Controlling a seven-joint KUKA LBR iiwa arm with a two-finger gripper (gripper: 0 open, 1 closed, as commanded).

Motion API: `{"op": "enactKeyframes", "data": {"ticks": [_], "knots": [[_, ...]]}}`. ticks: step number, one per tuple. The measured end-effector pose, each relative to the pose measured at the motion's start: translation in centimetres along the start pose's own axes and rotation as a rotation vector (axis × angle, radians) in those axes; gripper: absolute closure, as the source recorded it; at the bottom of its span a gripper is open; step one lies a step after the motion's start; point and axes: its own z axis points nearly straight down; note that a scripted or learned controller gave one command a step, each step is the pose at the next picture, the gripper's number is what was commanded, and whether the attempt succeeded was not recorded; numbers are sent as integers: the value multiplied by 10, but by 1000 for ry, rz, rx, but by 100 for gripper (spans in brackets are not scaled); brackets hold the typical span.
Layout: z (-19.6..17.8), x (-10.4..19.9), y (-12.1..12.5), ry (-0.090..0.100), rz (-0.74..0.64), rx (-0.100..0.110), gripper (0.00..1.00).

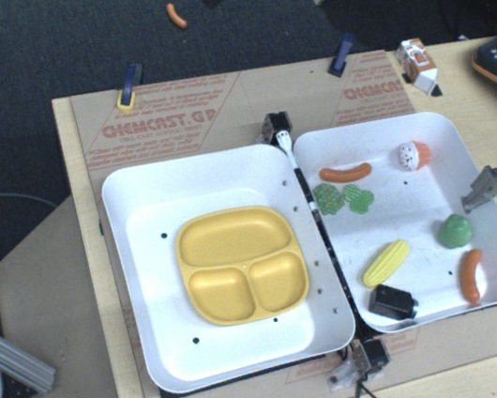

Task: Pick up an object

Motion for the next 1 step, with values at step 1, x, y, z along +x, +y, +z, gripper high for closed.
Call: {"op": "enactKeyframes", "data": {"ticks": [1], "knots": [[59, 3, 8, 3, 0, 6, 0]]}}
